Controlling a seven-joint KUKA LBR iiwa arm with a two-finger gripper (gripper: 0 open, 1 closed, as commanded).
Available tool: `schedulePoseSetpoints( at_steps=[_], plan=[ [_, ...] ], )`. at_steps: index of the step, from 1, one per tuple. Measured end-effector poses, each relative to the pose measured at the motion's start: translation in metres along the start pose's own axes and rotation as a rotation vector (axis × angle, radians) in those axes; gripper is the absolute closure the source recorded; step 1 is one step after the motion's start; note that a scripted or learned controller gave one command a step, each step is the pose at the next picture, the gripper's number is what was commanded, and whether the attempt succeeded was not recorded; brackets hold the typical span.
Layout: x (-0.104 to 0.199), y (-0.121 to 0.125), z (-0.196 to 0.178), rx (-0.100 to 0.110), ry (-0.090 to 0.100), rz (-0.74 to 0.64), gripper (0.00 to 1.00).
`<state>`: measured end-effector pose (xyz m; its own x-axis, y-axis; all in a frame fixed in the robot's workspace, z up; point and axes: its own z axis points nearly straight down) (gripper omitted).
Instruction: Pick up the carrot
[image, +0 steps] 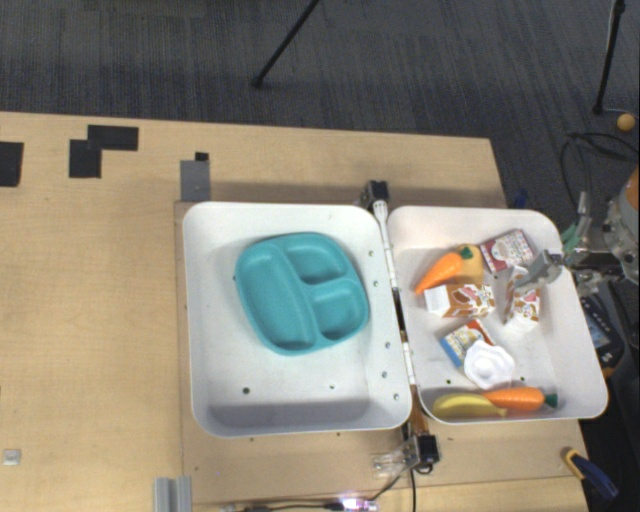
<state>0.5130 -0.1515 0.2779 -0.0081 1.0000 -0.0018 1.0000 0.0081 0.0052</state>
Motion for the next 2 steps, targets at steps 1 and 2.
schedulePoseSetpoints(
  at_steps=[1, 2],
  plan=[
    [0.039, 0.034, 0.144, 0.011, 0.005, -0.151, 0.00],
    [0.055, 0.098, 0.174, -0.003, 0.001, -0.203, 0.00]
  ],
)
